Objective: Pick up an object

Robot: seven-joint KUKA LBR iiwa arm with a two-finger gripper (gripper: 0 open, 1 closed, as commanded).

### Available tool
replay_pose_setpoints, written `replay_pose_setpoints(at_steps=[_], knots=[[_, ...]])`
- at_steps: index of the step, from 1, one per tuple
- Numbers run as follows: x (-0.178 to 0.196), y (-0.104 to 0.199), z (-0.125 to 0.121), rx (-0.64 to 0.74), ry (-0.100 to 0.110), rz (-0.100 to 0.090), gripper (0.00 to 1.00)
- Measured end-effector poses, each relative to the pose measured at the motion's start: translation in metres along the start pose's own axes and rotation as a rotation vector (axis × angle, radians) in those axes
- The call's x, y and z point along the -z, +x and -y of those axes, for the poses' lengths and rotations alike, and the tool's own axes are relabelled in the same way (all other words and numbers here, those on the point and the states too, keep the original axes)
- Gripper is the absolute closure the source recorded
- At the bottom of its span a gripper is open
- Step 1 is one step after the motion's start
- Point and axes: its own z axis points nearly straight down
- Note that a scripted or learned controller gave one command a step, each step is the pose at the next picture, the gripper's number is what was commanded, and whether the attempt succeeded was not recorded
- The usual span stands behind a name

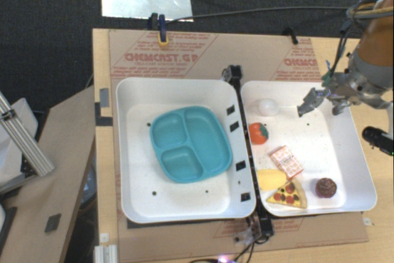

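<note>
Objects point(287, 161) for the pick are small toy foods, six of them, and all lie in the bin on the view's right, none of them in the claw.

The desk point(184, 46) is covered by a brown sheet printed with red lettering, and it carries both white bins side by side, their inner walls touching along a line of black clips. The left-hand bin point(132, 151) holds a blue tray point(191, 143) with three compartments, lying flat and turned a little askew near the bin's middle. The right-hand bin point(345, 151) holds the toys.

The arm point(375, 52) comes in from the right edge, above the far right corner of that bin. Its claw point(322, 106) hangs over the far part of the right-hand bin with its two fingers spread apart and nothing between them. It is near the white ball and well apart from the other pieces.

At the near edge lies a pizza slice point(287, 194), its point towards the bin's right. A yellow wedge point(271, 179) touches it on the far side, close to the dividing wall. A pink box point(287, 161) lies tilted just beyond the wedge. A brown muffin point(325, 187) stands to the right of the pizza slice, apart from it. A red tomato point(258, 133) with a green top sits beside the dividing wall, and the white ball point(268, 106) lies just beyond it, pale against the bin floor.
</note>
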Motion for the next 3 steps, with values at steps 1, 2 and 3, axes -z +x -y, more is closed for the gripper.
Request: replay_pose_setpoints(at_steps=[1, 2, 3], knots=[[0.006, 0.000, -0.002, 0.002, -0.011, 0.001, 0.00], [-0.036, 0.001, 0.001, 0.001, -0.008, 0.001, 0.00], [-0.092, 0.005, 0.010, 0.000, -0.006, 0.000, 0.00]])
